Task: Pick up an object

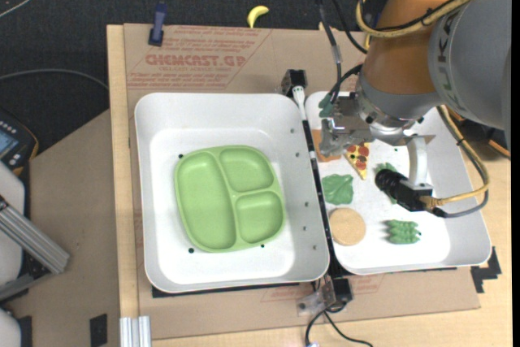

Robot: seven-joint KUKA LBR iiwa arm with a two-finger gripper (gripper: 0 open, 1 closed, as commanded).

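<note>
My gripper (331, 140) hangs low over the upper left part of the right bin (463, 244), close to the wall shared with the left bin. Just to its right lies a pizza slice toy (358, 159), partly covered by the wrist. Below the gripper sits a green leafy piece (337, 188). A round tan cookie (348, 226) rests further down, and a green ridged toy (400, 232) lies to the cookie's right. I see nothing held in the gripper from this angle.
The left bin (154, 175) holds a green divided plate (230, 197). A black fitting with a cable (400, 188) hangs off the arm over the right bin. The orange-banded wrist (406, 28) hides the bin's top. A yellow banana toy (257, 14) lies beyond the bench.
</note>
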